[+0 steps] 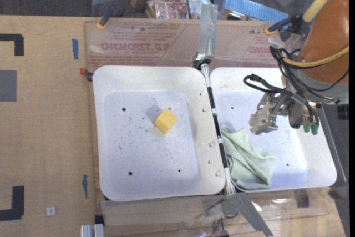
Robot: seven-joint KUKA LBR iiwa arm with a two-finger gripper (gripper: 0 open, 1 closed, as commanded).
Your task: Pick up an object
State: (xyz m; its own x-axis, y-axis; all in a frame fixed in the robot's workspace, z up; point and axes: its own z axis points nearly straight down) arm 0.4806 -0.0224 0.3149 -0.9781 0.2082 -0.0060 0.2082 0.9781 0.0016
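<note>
A small yellow cube (165, 120) lies near the middle of the left bin (111, 91). A crumpled pale green cloth (248, 156) rests in the near left corner of the right bin (316, 166), against the divider. My gripper (262, 121) hangs over the right bin, just above and to the right of the cloth's far edge. Nothing shows held in it. The arm's orange band (327, 36) and dark cables rise behind it at the right.
A metal divider rail (213, 119) with a cable runs between the two bins. A cardboard sheet (144, 47) lies behind the bins, with boxes and clutter beyond. The wooden bench (44, 136) extends to the left.
</note>
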